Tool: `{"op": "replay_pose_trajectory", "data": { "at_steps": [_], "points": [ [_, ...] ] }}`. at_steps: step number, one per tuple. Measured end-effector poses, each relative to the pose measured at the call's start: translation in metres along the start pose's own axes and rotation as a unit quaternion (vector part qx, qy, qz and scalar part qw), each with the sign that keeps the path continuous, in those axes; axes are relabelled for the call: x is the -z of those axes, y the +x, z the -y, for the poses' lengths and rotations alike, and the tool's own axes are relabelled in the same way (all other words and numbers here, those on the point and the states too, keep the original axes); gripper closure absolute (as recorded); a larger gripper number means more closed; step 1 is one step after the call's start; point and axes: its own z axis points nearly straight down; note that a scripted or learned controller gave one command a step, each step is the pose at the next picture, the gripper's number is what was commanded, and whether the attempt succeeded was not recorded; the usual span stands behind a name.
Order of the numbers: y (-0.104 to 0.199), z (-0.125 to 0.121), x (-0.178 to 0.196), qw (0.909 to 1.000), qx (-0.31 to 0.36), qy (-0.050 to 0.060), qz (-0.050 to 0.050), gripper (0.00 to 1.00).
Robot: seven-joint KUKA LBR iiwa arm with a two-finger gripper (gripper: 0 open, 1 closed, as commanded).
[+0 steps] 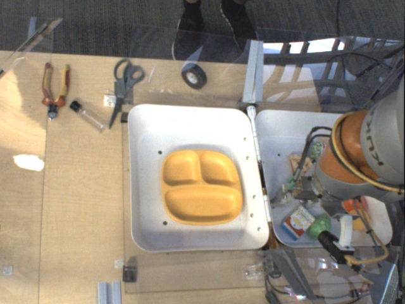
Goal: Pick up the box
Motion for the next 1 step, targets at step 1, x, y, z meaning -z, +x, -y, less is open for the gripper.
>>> {"op": "replay_pose_trajectory", "data": {
  "at_steps": [1],
  "points": [
    [0.0009,-0.0007,0.0000,0.9997,0.026,-0.002,0.003,0.00]
  ]
}}
